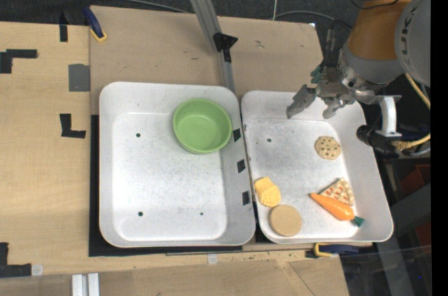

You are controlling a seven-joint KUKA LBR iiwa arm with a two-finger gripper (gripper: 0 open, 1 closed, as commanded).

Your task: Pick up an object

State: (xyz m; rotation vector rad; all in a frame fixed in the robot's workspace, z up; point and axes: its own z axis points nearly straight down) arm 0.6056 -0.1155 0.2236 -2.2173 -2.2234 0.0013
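right bin (280,120) under jaws (314,106) | jaws spread open, holding nothing | bowl (202,125) well left | carrot (334,206), cracker (267,192), cookie (327,147) nearest, just below-right | risk: flat cookie may slip from closing jaws

Very little lettering is showing anywhere. The one candidate is sitting on the grey casing of the arm (420,36) at the far right, where dark characters are running along the edge of the frame; they are being cut off there and are appearing too partial to read with confidence. No label, brand, number or sign is appearing legibly on the two white bins (112,168), on the items lying in them, or on the bench (42,168).
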